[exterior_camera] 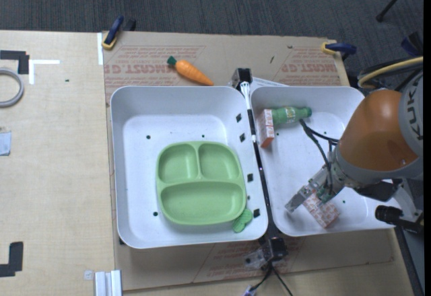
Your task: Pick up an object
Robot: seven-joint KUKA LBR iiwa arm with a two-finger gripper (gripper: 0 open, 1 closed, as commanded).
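— The jaws: apart or together?

— I cannot tell. The gripper [308,198] is low in the right bin [350,101], pointing down and away from the arm [377,136], and its tip is too small and blurred to read.

— Is anything held?

— Nothing shows between the jaws. A small red-and-white packet [323,211] lies on the bin floor just beside them, on the side nearer the camera. Whether it touches them is unclear.

— What else is in that bin?

— Beyond the jaws, near the far wall, a green bottle [288,114] lies on its side. A red-and-white box [267,128] sits next to it, against the wall shared by the bins. Both are well apart from the jaws. A black cable [315,140] runs from that end back toward the wrist.

— And the other bin?

— The left bin [124,153] is across the shared wall from the jaws. A green divided plate [201,183] lies flat in it. A small green piece [243,220] rests at the plate's near corner, the corner closest to the jaws.

— Anything outside the bins?

— A toy carrot [190,71] lies on the cardboard sheet [202,52], far beyond the jaws, past the left bin's far rim.
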